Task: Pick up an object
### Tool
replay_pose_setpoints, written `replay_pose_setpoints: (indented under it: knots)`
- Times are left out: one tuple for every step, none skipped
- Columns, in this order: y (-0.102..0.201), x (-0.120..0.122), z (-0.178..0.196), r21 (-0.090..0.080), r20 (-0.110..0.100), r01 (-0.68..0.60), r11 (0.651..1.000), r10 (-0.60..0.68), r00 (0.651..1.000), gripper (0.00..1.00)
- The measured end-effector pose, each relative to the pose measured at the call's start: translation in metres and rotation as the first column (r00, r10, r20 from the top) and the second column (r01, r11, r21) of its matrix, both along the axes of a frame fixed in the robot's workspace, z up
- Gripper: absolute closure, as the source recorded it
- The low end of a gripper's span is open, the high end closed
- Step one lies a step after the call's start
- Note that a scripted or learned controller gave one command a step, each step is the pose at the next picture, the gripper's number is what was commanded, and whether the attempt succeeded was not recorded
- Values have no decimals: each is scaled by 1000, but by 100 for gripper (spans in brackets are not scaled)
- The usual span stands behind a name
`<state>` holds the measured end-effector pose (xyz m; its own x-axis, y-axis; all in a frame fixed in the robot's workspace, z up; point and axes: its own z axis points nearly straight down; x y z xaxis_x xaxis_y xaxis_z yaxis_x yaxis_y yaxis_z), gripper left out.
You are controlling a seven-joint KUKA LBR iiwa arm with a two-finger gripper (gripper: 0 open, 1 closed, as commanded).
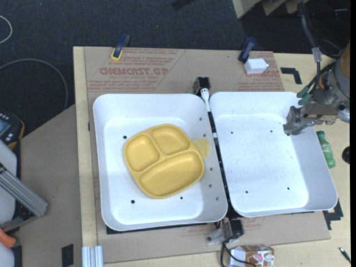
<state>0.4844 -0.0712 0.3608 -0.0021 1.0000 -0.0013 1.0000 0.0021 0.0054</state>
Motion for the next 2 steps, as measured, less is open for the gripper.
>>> replay_pose_setpoints:
  knots:
    - [79,-6,-42,4,-12,-7,1000,7,1000,100]
    - [136,-4,40,4,5,-6,1000,6,1000,100]
